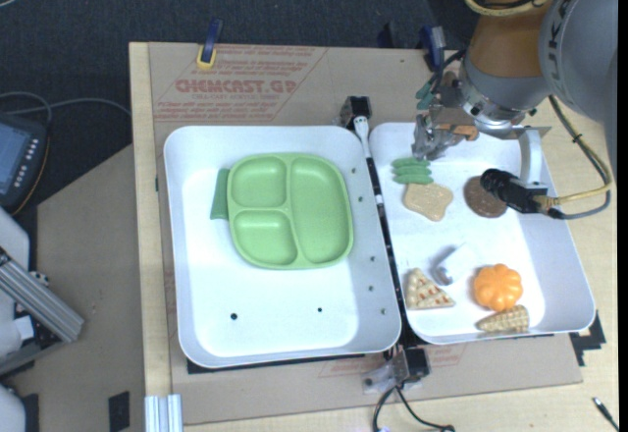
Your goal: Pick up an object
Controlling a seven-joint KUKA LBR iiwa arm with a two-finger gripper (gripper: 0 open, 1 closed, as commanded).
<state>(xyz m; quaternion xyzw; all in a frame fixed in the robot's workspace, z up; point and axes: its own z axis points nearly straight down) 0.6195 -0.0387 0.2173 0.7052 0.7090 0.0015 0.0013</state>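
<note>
Gripper (pixel 429 147) hovering low at 12 o'clock of the right bin (pixel 564 263), right above a green toy (pixel 412 170); can't tell the finger gap. Tan cookie-ish piece (pixel 429 201) just at 6 o'clock of that, orange pumpkin (pixel 497 286) toward 5. Green divided tray (pixel 290 209) in the left bin (pixel 196 283)

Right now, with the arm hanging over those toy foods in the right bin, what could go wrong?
The gripper sits at the green toy, which touches the beige cookie-shaped piece; a grab might nudge or catch both. The green toy also lies near the bin's left wall, so a finger could strike the wall. The brown disc lies partly under the arm's black attachment, which might bump it.
</note>
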